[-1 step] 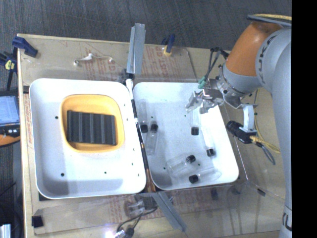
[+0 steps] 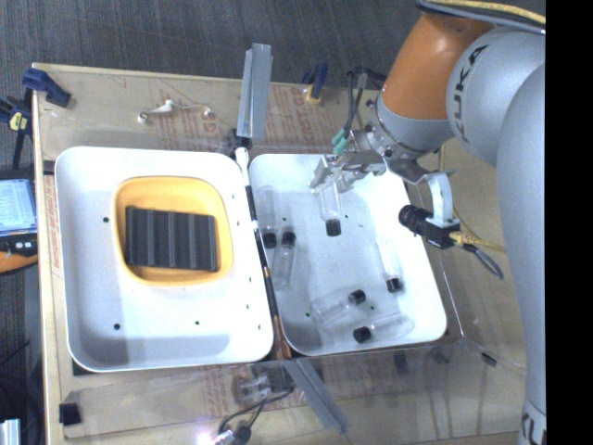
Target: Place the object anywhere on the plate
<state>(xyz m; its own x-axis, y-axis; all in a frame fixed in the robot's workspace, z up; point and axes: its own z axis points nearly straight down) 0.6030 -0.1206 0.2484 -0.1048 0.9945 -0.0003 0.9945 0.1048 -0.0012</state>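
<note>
- The gripper (image 2: 331,176) hangs over the upper part of the right bin (image 2: 422,327), at about 12 o'clock within it. It is small and partly lost against the white floor, so I cannot tell how its jaws stand.
- A clear vial with a black cap (image 2: 332,217) stands just below the gripper, at its 6 o'clock. Whether it is clamped, merely touched, or lying free on the bin floor cannot be made out.
- The other vials are transparent, so their bodies almost vanish against the bin and mainly the black caps show. Two vials (image 2: 276,241) lie near the left wall, at the gripper's 7 o'clock.
- One long vial (image 2: 389,272) lies toward the right wall at 4 o'clock.
- A cluster of vials (image 2: 357,313) sits near the lower edge, at 5 to 6 o'clock from the gripper. How many bodies are in it cannot be counted.
- The arm (image 2: 491,91) enters from 3 o'clock and covers the bench's right side and the bin's upper right corner. Its upper part is cut off by the frame.
- The plate (image 2: 171,188) is yellow and lies in the left bin (image 2: 83,323), well apart from the gripper at its 8 to 9 o'clock.
- A dark ribbed block (image 2: 172,238) rests on the plate, hiding its middle.
</note>
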